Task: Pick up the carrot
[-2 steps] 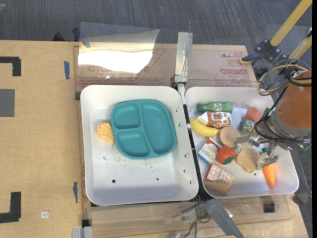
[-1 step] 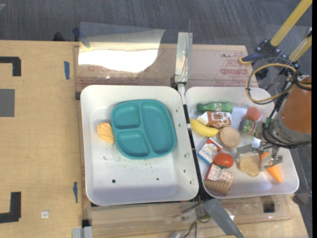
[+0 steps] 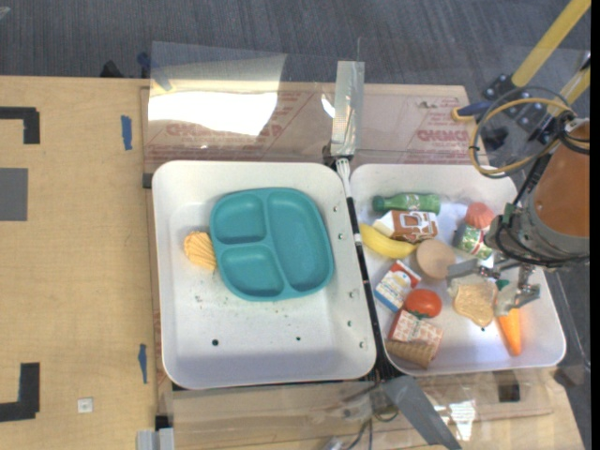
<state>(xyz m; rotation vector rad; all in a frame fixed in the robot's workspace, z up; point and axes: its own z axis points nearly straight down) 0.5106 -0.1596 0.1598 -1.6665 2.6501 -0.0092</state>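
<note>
**Gripper poised just above the carrot in the right bin**

We see the gripper low over the right bin, near its right wall; we cannot tell its grasp. The carrot lies just below it, orange, tip pointing toward the bin's front edge, beside a slice of bread. Further left sit a tomato, a banana and a green bottle. The left bin holds a teal divided plate. Both rest on a bench; red print on the cardboard behind is too blurred to read.
</note>
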